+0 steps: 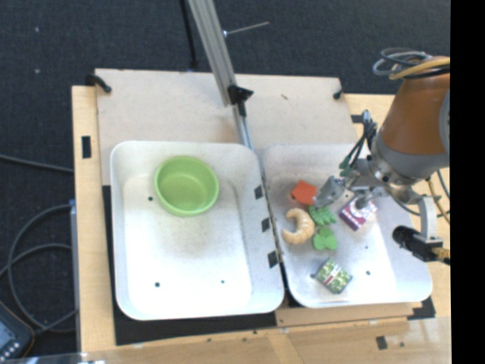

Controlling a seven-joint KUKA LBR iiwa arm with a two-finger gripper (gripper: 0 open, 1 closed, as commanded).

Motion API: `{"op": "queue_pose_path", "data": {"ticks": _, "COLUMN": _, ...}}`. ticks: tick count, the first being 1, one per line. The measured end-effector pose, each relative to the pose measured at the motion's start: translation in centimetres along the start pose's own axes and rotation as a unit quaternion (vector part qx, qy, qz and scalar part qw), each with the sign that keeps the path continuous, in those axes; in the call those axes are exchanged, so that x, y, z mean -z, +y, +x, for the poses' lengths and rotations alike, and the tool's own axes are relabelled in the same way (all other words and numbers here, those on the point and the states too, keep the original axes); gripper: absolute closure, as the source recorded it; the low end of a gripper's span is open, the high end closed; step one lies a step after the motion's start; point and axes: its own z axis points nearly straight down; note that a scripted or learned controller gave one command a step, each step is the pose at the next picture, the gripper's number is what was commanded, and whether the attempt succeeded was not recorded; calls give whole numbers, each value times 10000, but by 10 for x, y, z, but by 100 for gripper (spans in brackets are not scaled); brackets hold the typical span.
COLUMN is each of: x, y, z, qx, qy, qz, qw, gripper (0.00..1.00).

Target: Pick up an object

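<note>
Several toys crowd the right bin (pixel 394 275); the gripper (pixel 333 192) hangs over the green toy (pixel 324 226), orange block (pixel 303 192) just left; finger spread cannot be told.

A dark carpeted floor (pixel 91 21) is surrounding a light wooden bench (pixel 87 279). A pale board (pixel 167 105) is lying across the bench top, a metal post (pixel 208 29) is slanting up from it, and black cables (pixel 34 241) are curling at the left.

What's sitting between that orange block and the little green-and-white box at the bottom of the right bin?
In the camera view, between the orange block and the box lie a tan croissant-shaped toy and green toy pieces.
</note>
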Motion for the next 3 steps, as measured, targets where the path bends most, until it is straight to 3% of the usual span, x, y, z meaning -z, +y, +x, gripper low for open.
{"op": "queue_pose_path", "data": {"ticks": 2, "x": -93, "y": 4, "z": -7, "qx": -5, "qy": 7, "qz": -24, "qw": 10000, "gripper": 0}}
{"op": "queue_pose_path", "data": {"ticks": 3, "x": -82, "y": 6, "z": -7, "qx": -27, "qy": 22, "qz": -44, "qw": 10000, "gripper": 100}}
